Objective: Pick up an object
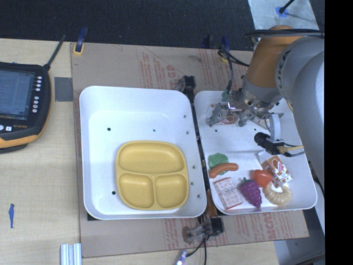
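At the near edge, a pale wooden bench top (38, 192) carries a sheet of brown printed cardboard (138, 236), and the two shallow white bins sit on it side by side. The left white bin (99, 101) holds a yellow plastic tray with three compartments (153, 174), lying flat towards its near side.

The right white bin (237, 145) has the toy food crowded in its near half:
- a small red-and-white box (227, 194)
- a bunch of purple grapes (251, 192) just beside the box
- a pale ring-shaped doughnut (277, 195)
- a red tomato (262, 176)
- a red-and-white carton (277, 169)
- an orange-red sausage (223, 169)
- a green leafy piece (217, 159) touching the sausage

Farther back in this bin, the metal gripper (229, 115) hangs low over the far end, well apart from the toys. I cannot tell whether it is open or closed, and nothing is seen held in it. The grey arm with its orange band (270, 59) reaches in from the right.

On the bench to the far left lies a black-and-orange handheld control screen (19, 106). Beyond the bench is dark carpeted floor (138, 10) with a white sheet (278, 4) on it.
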Motion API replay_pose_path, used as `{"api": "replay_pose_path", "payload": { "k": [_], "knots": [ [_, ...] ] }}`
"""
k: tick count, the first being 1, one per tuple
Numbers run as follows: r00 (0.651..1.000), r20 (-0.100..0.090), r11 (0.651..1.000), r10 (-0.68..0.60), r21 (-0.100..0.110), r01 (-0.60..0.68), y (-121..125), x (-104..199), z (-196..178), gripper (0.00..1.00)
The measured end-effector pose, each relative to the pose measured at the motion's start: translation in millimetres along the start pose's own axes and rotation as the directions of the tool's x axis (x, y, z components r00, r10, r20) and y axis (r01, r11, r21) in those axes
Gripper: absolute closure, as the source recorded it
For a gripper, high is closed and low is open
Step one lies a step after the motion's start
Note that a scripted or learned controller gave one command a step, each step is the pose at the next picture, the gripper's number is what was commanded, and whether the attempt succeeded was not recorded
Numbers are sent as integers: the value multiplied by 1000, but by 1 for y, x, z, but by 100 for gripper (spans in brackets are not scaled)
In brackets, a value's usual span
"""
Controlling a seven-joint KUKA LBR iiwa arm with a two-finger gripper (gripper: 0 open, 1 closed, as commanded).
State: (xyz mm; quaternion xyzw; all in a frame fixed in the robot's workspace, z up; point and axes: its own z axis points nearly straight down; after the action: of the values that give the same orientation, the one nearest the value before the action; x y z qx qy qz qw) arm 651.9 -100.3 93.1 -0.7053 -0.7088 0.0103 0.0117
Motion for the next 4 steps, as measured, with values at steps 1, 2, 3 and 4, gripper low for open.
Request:
{"api": "replay_pose_path", "payload": {
  "k": [1,2,3,4],
  "knots": [
    [1000,-11,1000,-5,1,5,0,-12,1,0],
    [1000,0,1000,0,-3,0,1,-5,0,0],
    [1000,7,1000,3,-13,-3,2,2,-1,0],
    [1000,2,1000,1,3,-1,-1,2,-9,100]
  ]
}}
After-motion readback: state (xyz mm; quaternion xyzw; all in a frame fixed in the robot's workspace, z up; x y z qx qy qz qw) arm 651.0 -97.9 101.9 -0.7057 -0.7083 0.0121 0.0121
